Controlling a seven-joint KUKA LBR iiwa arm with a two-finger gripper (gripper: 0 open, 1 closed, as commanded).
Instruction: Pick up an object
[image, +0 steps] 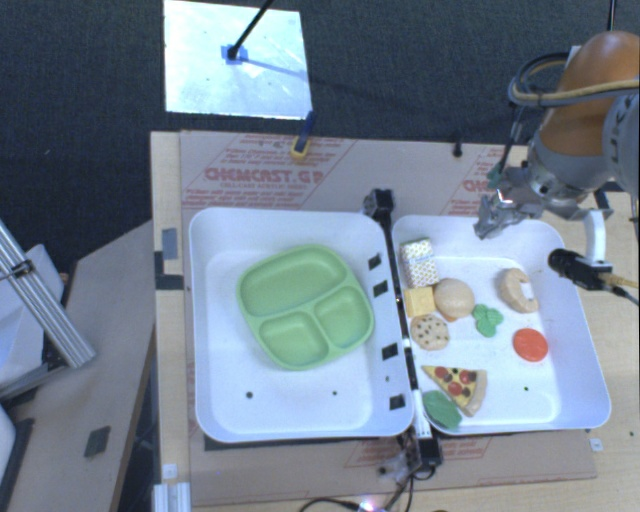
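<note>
Claw (492, 222) above right bin's (575, 400) far edge

1. I am seeing the gripper (494, 222) hanging over the far edge of the right bin (575, 395), with nothing visible between its fingers.
2. A green tray (303, 305) is lying in the left bin (215, 400).
3. The right bin is holding a pizza slice (458, 384), a cookie (429, 331), a red disc (530, 345) and a bread roll (454, 298).

Glossy green plastic tray (303, 306), smooth white bins (215, 400)
</note>
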